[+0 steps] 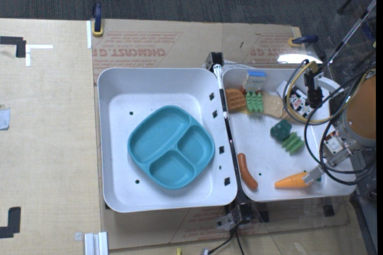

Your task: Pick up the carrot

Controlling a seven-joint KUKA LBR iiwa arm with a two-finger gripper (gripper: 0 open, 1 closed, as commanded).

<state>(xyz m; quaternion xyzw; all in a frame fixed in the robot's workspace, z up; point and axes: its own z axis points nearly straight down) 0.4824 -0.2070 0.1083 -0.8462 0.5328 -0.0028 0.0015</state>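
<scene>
The carrot [292, 181] is orange and lies on its side near the front right corner of the right bin [263, 149]. Its pointed tip faces left and its thick end, with a small green top, faces right. My gripper [324, 165] comes down over the bin's right edge, just right of and above the carrot's thick end, below the grey arm with the orange band [364, 111]. Cables and the wrist body cover the gripper's tip, so I cannot tell whether it touches the carrot.
A red sausage [247, 171] lies left of the carrot. Behind it are two green toy vegetables [286, 136], a green waffle piece [255, 102], brown bread [236, 100] and a tan slice [273, 106]. The left bin [114, 128] holds a blue divided plate [172, 146].
</scene>
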